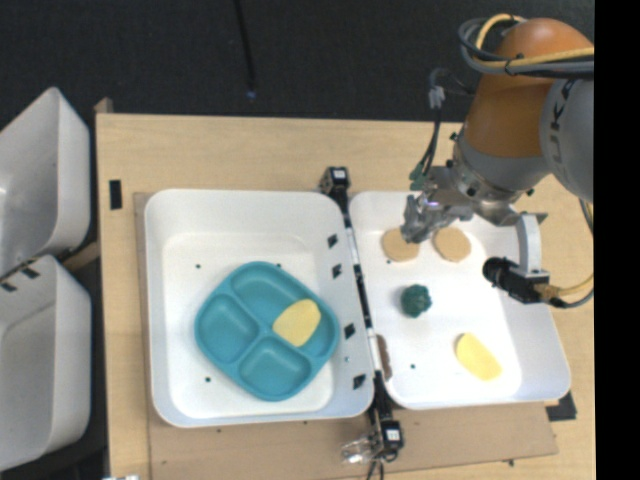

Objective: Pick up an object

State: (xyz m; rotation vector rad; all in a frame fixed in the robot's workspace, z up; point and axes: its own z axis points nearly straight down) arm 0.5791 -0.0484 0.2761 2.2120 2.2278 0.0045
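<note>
In the right bin (530, 373) lie two tan round cookies (401, 248) (452, 245), a dark green lump (416, 299) and a yellow oval piece (478, 356). My gripper (428, 219) hangs over the far part of this bin, just above the gap between the two cookies. Its fingers look open, and nothing sits between them. In the left bin (175, 238) a teal divided plate (262, 330) carries another yellow oval piece (297, 321) in its right compartment.
The arm with its orange band (520, 68) reaches in from the upper right. A black cable connector (508, 277) hangs over the right bin's right side. White shapes (40, 258) stand off the bench's left edge.
</note>
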